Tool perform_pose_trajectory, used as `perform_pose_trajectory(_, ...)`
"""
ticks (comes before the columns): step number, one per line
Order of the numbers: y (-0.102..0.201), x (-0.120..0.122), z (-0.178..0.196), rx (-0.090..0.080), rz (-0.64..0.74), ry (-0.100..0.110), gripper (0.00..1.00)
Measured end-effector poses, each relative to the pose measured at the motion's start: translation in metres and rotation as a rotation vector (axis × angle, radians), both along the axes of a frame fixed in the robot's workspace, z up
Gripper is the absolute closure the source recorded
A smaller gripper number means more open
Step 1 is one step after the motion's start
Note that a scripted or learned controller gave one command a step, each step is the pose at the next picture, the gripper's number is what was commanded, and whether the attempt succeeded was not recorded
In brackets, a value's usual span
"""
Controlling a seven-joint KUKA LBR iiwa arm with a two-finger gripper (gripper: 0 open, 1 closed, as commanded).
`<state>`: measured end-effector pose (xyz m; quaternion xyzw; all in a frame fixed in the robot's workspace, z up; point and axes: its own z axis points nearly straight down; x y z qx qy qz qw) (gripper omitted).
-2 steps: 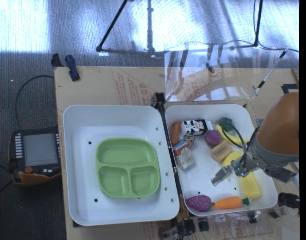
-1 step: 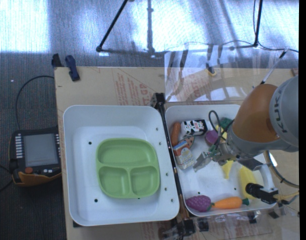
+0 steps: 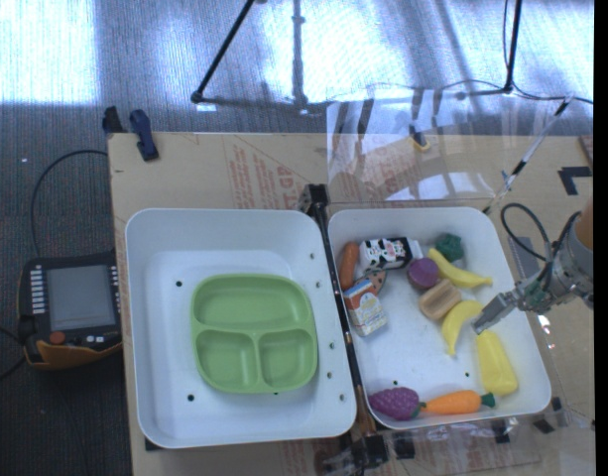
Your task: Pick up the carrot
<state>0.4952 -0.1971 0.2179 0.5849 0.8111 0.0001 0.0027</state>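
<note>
The carrot [image 3: 452, 403] is orange with a green stub at its right end. It lies flat along the near wall of the right bin [image 3: 522, 266], next to a purple bunch of grapes [image 3: 395, 402] on its left. My gripper [image 3: 490, 313] hangs over the bin's right side, well above and to the right of the carrot. It is near the tip of a yellow banana [image 3: 458, 325] and just beyond a yellow bottle [image 3: 496, 363]. I see nothing held in it.
The right bin also holds a second banana [image 3: 460, 271], a green piece [image 3: 448, 246], a purple onion [image 3: 423, 273], a bread piece [image 3: 438, 300], a cow-print carton [image 3: 388, 254], a small juice box [image 3: 365, 306] and an orange sausage [image 3: 349, 263]. A green divided plate [image 3: 254, 332] lies in the left bin [image 3: 160, 266].
</note>
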Motion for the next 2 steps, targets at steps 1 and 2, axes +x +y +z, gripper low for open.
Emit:
perform_pose_trajectory(1,-0.016,-0.019,-0.001,0.005,0.264,0.006,0.00)
perform_pose_trajectory(2,-0.013,-0.018,-0.048,0.006,0.486,0.007,0.00)
